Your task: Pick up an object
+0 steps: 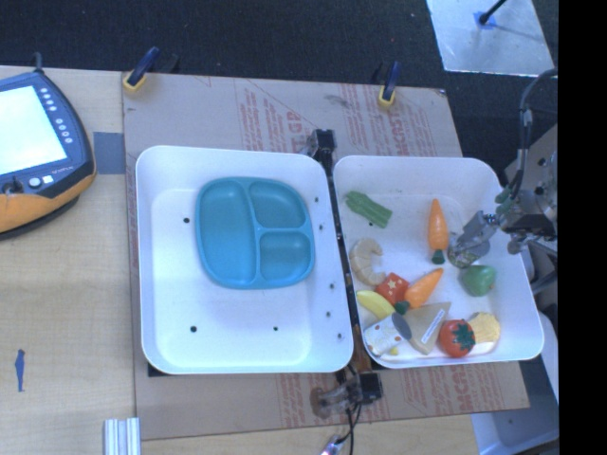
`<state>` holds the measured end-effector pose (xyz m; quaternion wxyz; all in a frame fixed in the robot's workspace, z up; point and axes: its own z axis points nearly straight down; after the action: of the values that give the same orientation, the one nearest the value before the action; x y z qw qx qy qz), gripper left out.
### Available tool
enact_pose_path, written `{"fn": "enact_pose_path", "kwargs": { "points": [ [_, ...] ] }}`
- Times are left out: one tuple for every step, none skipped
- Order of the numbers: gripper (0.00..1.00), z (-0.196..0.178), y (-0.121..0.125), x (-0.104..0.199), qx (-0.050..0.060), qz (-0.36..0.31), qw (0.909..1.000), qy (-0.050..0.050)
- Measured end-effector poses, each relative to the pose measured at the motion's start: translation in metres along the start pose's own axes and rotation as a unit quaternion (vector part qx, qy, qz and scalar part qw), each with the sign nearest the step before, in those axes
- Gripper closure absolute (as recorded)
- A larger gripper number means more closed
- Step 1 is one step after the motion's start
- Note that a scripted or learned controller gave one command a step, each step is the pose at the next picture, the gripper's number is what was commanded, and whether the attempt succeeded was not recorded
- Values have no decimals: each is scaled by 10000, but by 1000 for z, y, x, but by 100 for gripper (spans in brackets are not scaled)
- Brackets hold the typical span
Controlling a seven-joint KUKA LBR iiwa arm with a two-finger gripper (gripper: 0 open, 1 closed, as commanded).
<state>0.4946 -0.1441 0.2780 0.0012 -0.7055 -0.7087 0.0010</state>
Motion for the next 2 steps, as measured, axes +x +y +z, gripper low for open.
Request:
{"fn": "enact_pose_path", "kwargs": {
  "points": [
    [0, 74, 103, -69, 16, -1, 10000, -10],
    [0, 188, 121, -67, 29, -13, 10000, 0]
  ]
}}
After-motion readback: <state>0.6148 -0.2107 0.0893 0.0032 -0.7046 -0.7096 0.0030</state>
